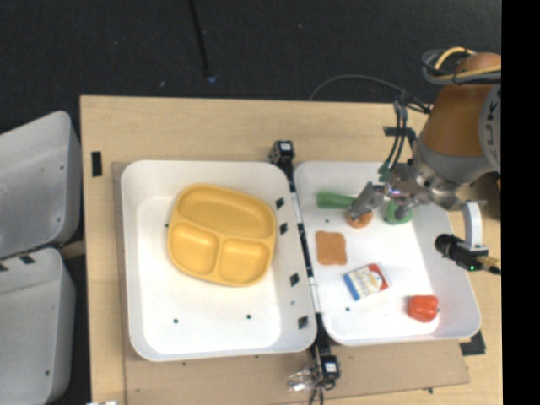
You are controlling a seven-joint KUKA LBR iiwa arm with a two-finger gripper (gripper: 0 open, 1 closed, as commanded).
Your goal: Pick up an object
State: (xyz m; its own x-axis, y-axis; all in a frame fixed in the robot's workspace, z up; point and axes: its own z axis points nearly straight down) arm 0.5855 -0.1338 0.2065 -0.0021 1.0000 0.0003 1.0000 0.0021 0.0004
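Observation:
In the right bin [456, 319], my gripper [381, 204] hangs low over the far part, open. Its left finger [366, 201] angles down toward a small orange piece [360, 219]. The right finger stands at a green round object [397, 213]. I see nothing held between the fingers. A green stick-shaped item [335, 200] lies just left of the gripper. Nearer the front lie a brown square slab [331, 248], a small white, blue and red carton [365, 281] and a red pepper-like toy [423, 308].
The left bin [143, 310] holds a yellow divided plate [223, 234]. A ridge with black clips [299, 251] separates the two bins. The arm's orange band [460, 121] and cables rise at the far right. A black fitting [460, 250] sits at the right bin's edge.

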